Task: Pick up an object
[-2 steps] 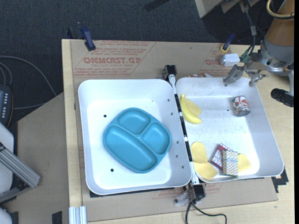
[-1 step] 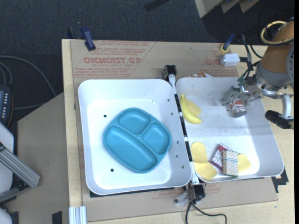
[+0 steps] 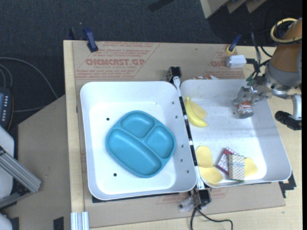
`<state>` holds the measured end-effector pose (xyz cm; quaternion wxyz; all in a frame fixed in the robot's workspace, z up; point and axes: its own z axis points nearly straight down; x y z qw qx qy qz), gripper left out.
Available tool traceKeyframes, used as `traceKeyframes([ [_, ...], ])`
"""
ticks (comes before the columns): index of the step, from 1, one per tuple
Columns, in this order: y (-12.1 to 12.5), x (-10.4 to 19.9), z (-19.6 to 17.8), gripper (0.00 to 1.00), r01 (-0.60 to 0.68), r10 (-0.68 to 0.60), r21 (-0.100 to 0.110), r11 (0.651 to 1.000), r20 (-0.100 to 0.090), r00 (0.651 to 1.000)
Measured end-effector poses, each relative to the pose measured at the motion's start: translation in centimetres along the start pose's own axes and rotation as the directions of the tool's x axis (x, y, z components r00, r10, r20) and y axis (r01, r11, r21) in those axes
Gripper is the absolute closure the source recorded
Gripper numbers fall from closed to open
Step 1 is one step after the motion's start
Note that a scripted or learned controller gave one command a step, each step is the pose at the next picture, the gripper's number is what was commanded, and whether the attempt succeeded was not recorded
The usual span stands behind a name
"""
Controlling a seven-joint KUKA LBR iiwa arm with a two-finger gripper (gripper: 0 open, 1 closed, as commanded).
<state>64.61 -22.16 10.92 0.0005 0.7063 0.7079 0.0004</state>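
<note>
My gripper point(image 3: 244, 101) is low in the right bin point(image 3: 268, 138), near its back right corner, coming in under the grey arm with the orange band point(image 3: 287, 56). Right below it sits a small red and grey can-like object point(image 3: 245, 110), touching or almost touching the gripper; I cannot see whether it is held. Two yellow banana-shaped pieces point(image 3: 195, 113) lie by the bin's left wall. In the front of that bin are yellow pieces point(image 3: 206, 164), a small red and white box point(image 3: 224, 161) and a tan box point(image 3: 236, 167).
The left bin point(image 3: 96, 104) holds a blue divided plate point(image 3: 139, 143). A black divider strip point(image 3: 184, 123) runs between the two bins. A white connector and cables point(image 3: 236, 60) lie on the bench behind the right bin.
</note>
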Motion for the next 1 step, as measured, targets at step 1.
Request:
traceKeyframes([
  [1,0.2,8.07,1.49,1.0,0.0,0.0,-0.009,1.0,0.0,1.0],
])
